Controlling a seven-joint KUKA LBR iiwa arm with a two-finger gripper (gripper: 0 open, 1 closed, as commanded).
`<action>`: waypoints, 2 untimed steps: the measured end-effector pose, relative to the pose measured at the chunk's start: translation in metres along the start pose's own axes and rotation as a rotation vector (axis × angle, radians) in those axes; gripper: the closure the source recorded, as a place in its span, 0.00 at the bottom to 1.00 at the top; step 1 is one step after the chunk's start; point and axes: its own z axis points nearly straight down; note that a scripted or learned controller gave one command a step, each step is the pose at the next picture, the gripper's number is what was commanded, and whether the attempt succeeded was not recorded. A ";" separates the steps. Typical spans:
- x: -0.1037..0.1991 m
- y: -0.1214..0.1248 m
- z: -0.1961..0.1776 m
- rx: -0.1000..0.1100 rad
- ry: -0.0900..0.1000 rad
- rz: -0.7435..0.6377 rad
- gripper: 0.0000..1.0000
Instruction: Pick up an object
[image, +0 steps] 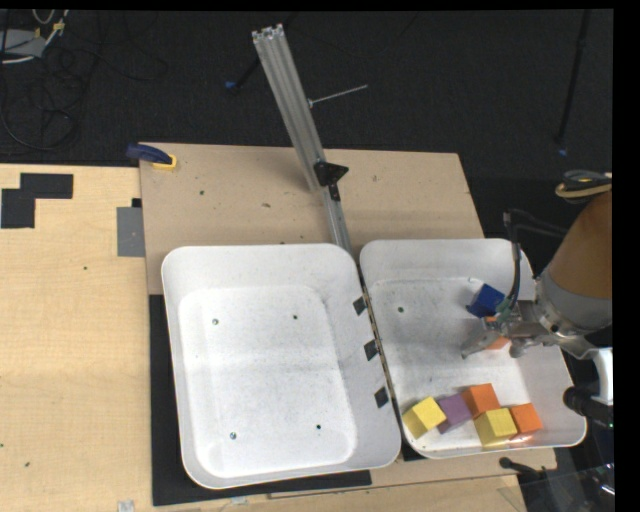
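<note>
A pale wooden bench (70, 300) filled the frame's left and centre, dark floor behind it. The grey arm with its orange band (585, 265) reached in at right. Its two-finger gripper (497, 335) hung low over the right shallow white bin (420, 270); whether it was clenched or released cannot be told. Just above it lay a blue cube (487, 299). Yellow, purple and orange blocks (478, 412) clustered at that bin's lower edge. The left white bin (260, 370) sat beside it.

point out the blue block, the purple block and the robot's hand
blue block (488, 299), camera view, on its top face
purple block (456, 408), camera view, on its top face
hand (497, 337), camera view, at its tip below the blue block
</note>
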 end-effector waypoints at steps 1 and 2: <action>0.001 -0.001 0.054 -0.002 0.000 0.001 0.00; -0.001 -0.001 0.041 -0.005 -0.002 0.008 1.00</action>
